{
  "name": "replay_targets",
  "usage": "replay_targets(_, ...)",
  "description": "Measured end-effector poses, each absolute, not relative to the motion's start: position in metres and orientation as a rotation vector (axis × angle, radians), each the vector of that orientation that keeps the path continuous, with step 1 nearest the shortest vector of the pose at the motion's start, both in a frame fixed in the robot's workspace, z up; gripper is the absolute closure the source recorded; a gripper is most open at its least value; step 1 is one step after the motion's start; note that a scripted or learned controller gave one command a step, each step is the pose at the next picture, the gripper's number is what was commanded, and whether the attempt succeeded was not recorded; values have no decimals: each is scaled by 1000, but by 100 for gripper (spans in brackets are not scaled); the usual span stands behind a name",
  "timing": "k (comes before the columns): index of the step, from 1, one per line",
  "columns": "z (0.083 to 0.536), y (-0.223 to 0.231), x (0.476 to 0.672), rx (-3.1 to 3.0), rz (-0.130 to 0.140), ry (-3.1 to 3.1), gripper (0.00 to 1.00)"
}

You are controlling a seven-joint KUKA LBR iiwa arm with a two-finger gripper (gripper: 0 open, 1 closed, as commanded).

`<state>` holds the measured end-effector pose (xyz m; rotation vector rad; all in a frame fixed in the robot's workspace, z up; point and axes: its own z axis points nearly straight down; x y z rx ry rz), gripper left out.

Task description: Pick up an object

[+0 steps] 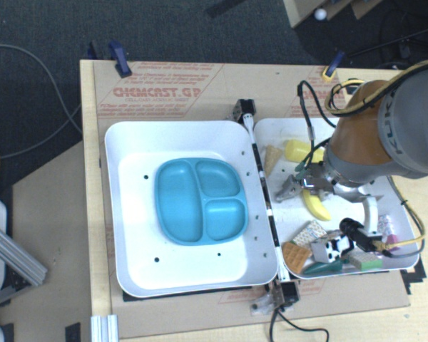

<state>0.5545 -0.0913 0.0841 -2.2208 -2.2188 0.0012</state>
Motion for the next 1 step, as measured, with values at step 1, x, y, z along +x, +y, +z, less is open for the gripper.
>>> replay_targets(1,94,-91,555,-2223,-1,-2220,100)
